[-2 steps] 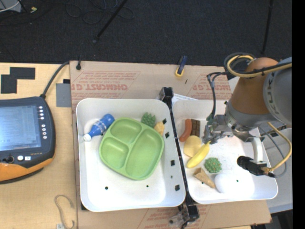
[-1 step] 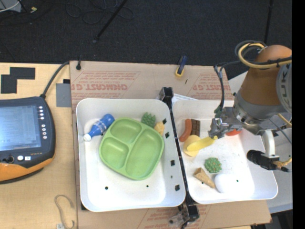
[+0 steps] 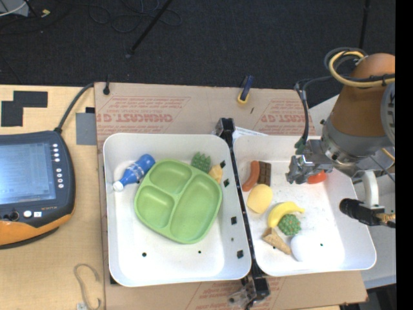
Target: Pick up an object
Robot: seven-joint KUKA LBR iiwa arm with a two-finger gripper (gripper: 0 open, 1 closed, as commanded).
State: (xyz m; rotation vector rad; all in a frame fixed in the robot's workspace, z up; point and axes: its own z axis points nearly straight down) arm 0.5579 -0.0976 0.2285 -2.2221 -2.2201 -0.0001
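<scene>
You see end effector [image 3: 302, 170] low in right bin [image 3: 361, 254], beside red item [image 3: 317, 178]; grip state unclear. Nothing lifted yet.

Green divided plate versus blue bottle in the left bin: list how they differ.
The green divided plate is broad, flat and compartmented; the blue bottle is small, slim, lying on its side with a white cap. The plate sits mid-bin, the bottle by the upper-left corner. Both lie in the left bin.
</scene>
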